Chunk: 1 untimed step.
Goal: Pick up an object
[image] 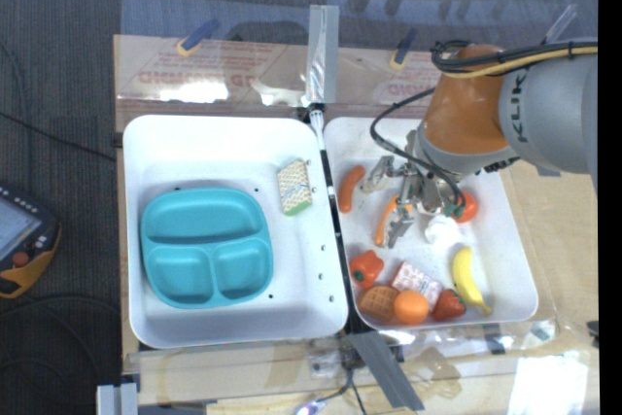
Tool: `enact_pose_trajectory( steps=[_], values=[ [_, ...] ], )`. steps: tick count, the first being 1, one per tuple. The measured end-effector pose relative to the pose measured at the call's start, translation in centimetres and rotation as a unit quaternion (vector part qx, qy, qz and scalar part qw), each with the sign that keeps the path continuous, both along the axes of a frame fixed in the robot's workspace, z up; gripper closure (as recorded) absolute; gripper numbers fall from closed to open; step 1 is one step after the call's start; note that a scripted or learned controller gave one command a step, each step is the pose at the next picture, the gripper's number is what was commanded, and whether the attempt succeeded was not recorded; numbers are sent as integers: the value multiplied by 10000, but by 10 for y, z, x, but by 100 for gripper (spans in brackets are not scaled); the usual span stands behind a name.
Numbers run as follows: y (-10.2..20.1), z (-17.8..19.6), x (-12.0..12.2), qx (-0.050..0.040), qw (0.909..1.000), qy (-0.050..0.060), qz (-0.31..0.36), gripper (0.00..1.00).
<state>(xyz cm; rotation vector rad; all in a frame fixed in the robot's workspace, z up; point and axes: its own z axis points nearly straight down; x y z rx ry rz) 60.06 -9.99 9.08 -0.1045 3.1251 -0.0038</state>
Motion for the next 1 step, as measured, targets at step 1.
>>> enact_pose_trajectory(
  steps=[1],
  values=[
    [7,1,-28,11,9975,-24,-710,0]
  ],
)
